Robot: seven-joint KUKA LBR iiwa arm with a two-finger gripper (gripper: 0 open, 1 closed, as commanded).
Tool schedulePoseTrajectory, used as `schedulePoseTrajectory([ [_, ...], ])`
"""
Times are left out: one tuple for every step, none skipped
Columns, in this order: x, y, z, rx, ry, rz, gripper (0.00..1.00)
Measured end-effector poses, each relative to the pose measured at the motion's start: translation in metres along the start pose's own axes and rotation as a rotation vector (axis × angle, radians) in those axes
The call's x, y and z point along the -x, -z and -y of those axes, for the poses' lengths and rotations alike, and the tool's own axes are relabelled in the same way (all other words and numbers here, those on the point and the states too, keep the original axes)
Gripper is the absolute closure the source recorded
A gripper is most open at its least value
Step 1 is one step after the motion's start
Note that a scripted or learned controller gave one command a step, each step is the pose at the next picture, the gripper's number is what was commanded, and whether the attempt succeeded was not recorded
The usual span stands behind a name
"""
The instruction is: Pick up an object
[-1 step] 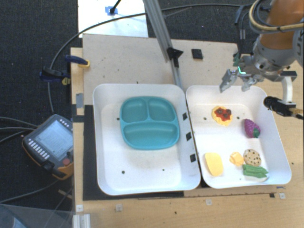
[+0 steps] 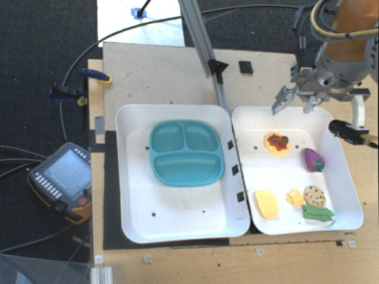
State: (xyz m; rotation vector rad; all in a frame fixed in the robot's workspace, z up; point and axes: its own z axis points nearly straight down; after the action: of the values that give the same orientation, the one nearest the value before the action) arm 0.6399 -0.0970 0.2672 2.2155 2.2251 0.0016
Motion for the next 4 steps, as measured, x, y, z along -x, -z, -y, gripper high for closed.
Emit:
schedulePoseTrajectory([
  [-0.010,-0.050,0.002,-0.002,0.002,0.000,0.00],
  [-0.008,-0.110,-0.004,-0.002,-0.002,0.000,0.00],
  [-0.007,-0.155,-0.011,-0.003,0.000,0.000,0.00],
  [-0.007,-0.141,-0.013,0.003,0.000,0.000,1.00],
])
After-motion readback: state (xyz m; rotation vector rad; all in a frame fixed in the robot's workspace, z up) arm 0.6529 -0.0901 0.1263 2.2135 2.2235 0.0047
